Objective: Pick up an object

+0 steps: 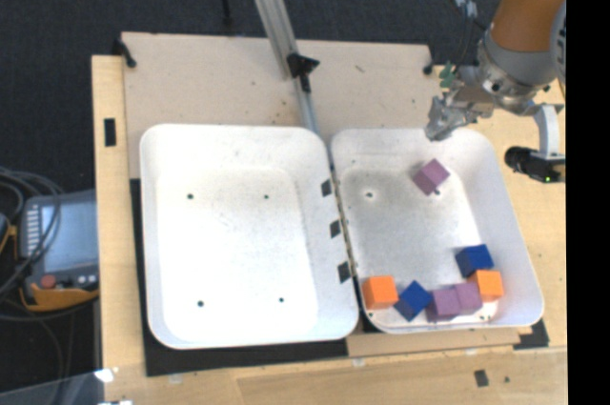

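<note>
- At the far left, we are looking at the left bin (pixel 162 203), a shallow white tray that plays no part in the coming move.
- Moving right, we are watching the right bin (pixel 400 232), where the blocks are lying: an orange block (pixel 380 291), a blue block (pixel 414 298) and a purple block (pixel 456 300) are crowding the near wall, with a second blue block (pixel 474 259) and a second orange block (pixel 489 283) just beside them.
- One lone purple cube (pixel 431 175) is sitting apart from that cluster, in the far half of the right bin, and we are judging it the likeliest target.
- At the right, the gripper (pixel 444 124) is hanging over the bin's far rim; we cannot tell how it is set, and nothing is showing in its grasp.
- The purple cube is lying near the gripper, toward the camera and slightly left of it, so we are judging that a short reach inward and down is what the pick calls for.
</note>
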Tool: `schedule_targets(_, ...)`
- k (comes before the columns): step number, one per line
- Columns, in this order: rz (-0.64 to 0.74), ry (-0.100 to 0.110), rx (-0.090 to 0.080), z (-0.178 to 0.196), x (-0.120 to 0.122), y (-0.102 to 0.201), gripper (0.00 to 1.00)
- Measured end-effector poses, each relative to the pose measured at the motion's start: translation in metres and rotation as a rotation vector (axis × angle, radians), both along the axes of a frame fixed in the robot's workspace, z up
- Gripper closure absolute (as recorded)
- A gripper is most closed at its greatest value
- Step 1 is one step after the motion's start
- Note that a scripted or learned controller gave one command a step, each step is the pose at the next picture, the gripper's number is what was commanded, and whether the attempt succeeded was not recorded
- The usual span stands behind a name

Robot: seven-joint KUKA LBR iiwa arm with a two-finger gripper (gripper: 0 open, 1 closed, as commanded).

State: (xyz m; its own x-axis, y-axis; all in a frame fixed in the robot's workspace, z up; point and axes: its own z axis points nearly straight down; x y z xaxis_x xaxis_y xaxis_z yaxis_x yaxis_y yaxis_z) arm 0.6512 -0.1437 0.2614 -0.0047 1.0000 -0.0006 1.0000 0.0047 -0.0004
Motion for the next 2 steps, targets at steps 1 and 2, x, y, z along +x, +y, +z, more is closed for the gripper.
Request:
schedule_targets(1,0.001,0.0,0.001,-0.013,-0.002,0.051,1.0)
schedule_targets(2,0.002,0.0,0.001,-0.022,-0.011,0.101,1.0)
